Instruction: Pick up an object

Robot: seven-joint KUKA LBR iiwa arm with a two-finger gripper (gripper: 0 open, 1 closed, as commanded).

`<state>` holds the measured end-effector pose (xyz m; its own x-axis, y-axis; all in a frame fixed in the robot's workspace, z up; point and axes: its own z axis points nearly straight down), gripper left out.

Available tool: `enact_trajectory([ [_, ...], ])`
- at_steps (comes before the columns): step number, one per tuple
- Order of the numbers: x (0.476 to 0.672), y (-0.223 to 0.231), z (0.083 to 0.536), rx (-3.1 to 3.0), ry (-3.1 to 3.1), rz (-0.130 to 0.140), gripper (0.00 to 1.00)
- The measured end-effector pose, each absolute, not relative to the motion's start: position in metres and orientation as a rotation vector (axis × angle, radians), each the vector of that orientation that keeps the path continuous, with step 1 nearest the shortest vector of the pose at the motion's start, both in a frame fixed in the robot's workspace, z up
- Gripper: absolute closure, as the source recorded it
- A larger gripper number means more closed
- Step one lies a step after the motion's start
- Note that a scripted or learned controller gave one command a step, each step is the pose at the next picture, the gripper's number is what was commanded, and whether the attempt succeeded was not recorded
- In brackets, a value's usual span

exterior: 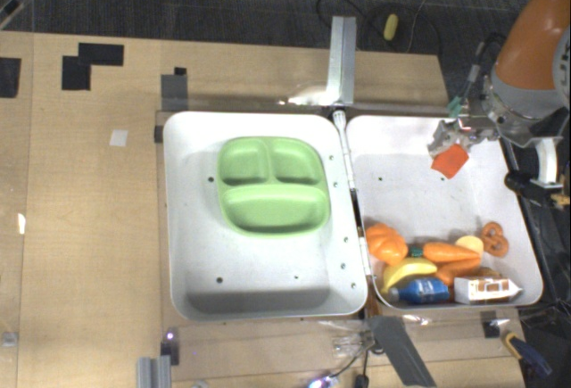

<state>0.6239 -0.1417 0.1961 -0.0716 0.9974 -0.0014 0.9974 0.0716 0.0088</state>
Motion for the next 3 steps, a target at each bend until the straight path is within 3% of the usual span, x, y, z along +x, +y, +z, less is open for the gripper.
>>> enact_trajectory([
  [1, 0.624, -0.142, 0.196, 2.136, 2.295, 0.008, 0.0],
  [2, 0.63, -0.144, 0.089, 2.104, 2.321, 0.01, 0.0],
  [3, 0.63, -0.144, 0.089, 2.104, 2.321, 0.01, 0.0],
])
